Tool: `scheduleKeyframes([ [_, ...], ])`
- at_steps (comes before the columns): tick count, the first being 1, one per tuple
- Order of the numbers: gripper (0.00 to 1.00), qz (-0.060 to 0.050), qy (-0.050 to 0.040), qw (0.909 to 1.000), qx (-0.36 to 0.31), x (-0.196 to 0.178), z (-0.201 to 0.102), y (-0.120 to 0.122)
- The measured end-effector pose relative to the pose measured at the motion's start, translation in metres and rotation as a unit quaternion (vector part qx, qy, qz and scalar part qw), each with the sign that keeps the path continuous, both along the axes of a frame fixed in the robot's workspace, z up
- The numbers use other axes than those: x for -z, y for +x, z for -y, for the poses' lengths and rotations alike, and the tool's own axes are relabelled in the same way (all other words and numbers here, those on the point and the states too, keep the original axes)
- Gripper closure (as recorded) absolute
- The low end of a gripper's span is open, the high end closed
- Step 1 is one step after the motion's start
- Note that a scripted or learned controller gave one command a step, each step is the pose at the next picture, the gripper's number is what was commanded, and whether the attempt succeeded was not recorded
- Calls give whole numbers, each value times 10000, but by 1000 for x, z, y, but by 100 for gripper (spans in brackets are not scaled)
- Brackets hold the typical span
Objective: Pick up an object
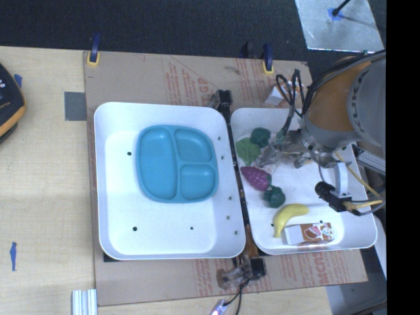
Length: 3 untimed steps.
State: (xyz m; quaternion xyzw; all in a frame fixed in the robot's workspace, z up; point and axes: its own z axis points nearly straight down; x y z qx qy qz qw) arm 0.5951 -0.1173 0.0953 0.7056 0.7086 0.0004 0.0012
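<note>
The right bin [354,238] holds several small items. A light green leafy piece [247,150] and a dark green piece [260,136] lie at its far left. A purple grape bunch [256,176] sits just below them, with a dark green broccoli-like piece [274,196] beside it. A yellow banana [289,216] and a small brown-and-white carton [308,233] lie near the front wall. My gripper [274,151] reaches in from the right, low over the bin, right beside the light green piece and above the grapes.
The left bin [115,195] holds a blue divided plate [177,163]. The grey arm with its orange band [331,107] covers the right bin's far right corner. Black cables [292,90] loop above that bin. Clamps hold the cardboard underlay at the back.
</note>
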Motion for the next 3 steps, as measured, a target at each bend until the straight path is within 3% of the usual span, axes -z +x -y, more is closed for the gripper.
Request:
scheduleKeyframes([
  [1,0,-25,-2,10000,-1,4,-23,-115],
  [2,100,-33,-2,10000,-27,-6,-23,-115],
  [3,100,-16,5,10000,-2,-97,-59,-58],
])
